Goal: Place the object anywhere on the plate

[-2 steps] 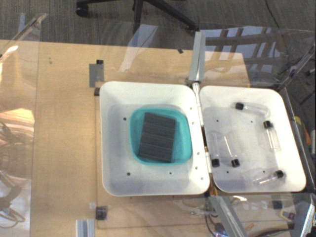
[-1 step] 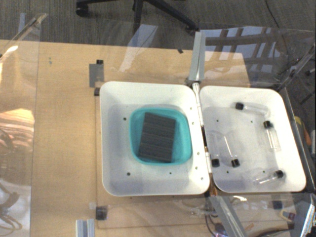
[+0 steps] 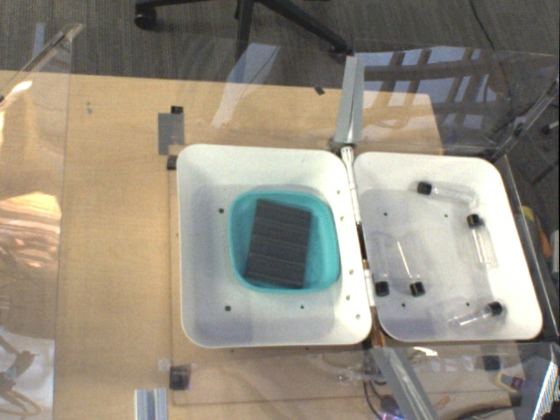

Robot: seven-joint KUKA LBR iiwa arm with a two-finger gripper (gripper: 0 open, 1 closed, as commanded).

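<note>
Block [image 3: 279, 242] lies flat in the middle of the teal plate [image 3: 325, 265], itself centred in the left bin [image 3: 197, 261]; task looks done. Gripper state: cannot tell. Best next move: keep clear, avoid nudging the plate.

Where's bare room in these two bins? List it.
Left bin: a bare white border runs between its walls and the teal plate, widest along the front; the dark ridged block covers most of the plate. Right bin: clear black-capped tubes ring the floor, crowding it; its middle looks free.
</note>
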